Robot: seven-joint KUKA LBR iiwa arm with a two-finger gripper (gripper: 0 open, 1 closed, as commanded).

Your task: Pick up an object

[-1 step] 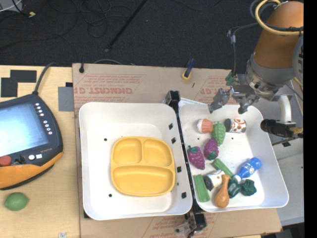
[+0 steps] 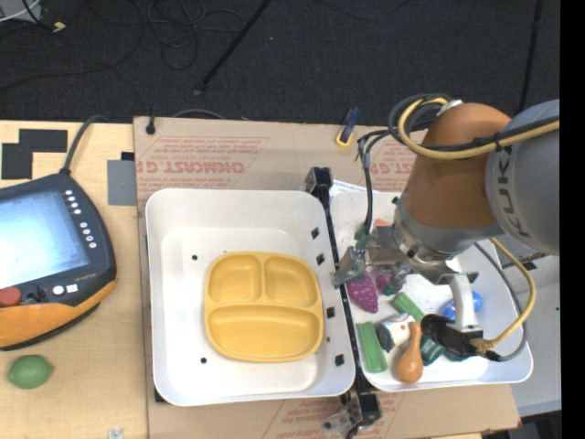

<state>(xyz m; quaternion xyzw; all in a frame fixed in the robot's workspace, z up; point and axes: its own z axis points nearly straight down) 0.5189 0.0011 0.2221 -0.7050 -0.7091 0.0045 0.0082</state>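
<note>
- My gripper [image 2: 355, 269] hung low over the near-left part of the right bin [image 2: 521, 366], close to the wall between the bins.
- I could not tell how far my fingers were parted, or whether they had hold of anything.
- A purple grape bunch [image 2: 364, 293] lay just beneath them.
- A green block [image 2: 370, 346] and an orange gourd [image 2: 409, 358] lay nearer the front edge.
- The left bin [image 2: 174, 236] held a yellow divided plate [image 2: 263, 305].

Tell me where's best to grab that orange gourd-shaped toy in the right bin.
Probably the narrow neck of the orange gourd-shaped toy, coming from above. It lies flat, bulb nearest the bin's front edge, neck pointing back; the neck looks slim enough for two fingers, though neighbours crowd it.
</note>
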